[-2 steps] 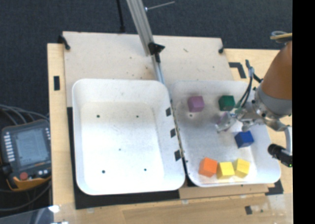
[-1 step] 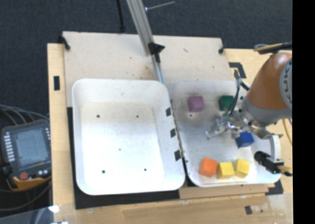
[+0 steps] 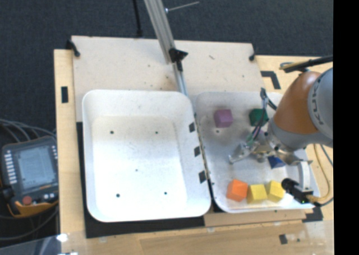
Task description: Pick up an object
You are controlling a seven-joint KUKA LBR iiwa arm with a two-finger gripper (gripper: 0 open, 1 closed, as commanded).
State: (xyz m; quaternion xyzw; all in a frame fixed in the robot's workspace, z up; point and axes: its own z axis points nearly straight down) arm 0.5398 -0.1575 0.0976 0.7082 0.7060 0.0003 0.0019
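Note:
The right bin [image 3: 208, 108] holds several small blocks. A purple cube [image 3: 223, 117] lies near its back, and a green piece [image 3: 258, 116] sits to the right of it, partly behind cables. An orange block [image 3: 236, 190] and two yellow blocks [image 3: 258, 193] [image 3: 276, 190] line the front wall. A blue piece [image 3: 275, 162] peeks out from under the wrist. My gripper [image 3: 242, 153] hangs low over the middle of the right bin, between the purple cube and the orange block, and touches neither.
The left bin [image 3: 90, 136] stands beside the right one. A slanted metal pole [image 3: 160, 18] rises from the bench behind the bins. The arm's orange band [image 3: 294, 105] covers the right bin's right side. A teach pendant [image 3: 31, 170] lies off the bench at left.

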